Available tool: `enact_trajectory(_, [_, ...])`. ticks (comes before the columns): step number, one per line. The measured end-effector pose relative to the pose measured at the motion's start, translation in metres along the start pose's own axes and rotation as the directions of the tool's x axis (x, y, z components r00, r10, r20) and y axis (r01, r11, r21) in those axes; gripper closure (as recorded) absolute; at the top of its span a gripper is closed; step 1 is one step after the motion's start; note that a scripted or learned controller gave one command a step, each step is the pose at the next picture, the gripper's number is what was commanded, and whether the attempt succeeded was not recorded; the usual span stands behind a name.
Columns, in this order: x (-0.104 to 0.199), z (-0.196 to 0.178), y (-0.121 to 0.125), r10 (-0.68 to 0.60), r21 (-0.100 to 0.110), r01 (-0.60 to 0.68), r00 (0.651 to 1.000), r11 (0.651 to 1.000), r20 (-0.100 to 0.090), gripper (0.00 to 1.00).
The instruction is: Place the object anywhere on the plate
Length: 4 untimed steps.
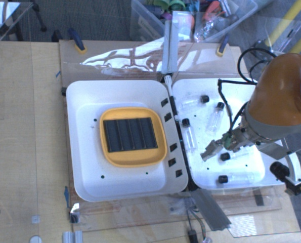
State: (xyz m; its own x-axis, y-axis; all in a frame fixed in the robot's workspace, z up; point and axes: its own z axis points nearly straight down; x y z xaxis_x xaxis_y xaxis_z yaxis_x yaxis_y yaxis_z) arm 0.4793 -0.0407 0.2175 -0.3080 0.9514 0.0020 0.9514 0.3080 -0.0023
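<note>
You see the gripper (209, 151) low in the right bin (251, 92) among clear vials (214, 119), reaching to grab one for the yellow plate (133, 158); its grip you cannot tell

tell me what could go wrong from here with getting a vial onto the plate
The clear vials are slim, see-through and scattered in the right bin, so the end effector may close on nothing or let one slip. The yellow plate sits in the left bin, so a weakly held vial could drop crossing the divider.
</note>
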Motion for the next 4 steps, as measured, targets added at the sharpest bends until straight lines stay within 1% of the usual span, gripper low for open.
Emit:
enact_trajectory(1, [-0.092, 0.035, 0.018, -0.223, -0.004, 0.223, 0.975, 0.975, 0.005, 0.0])
enact_trajectory(2, [-0.151, 0.017, 0.064, -0.283, -0.005, 0.283, 0.959, 0.959, 0.005, 0.0])
enact_trajectory(3, [-0.216, -0.111, 0.074, -0.337, -0.005, 0.337, 0.942, 0.942, 0.008, 0.0])
enact_trajectory(4, [-0.217, -0.122, 0.075, -0.336, -0.009, 0.336, 0.942, 0.942, 0.014, 1.0])
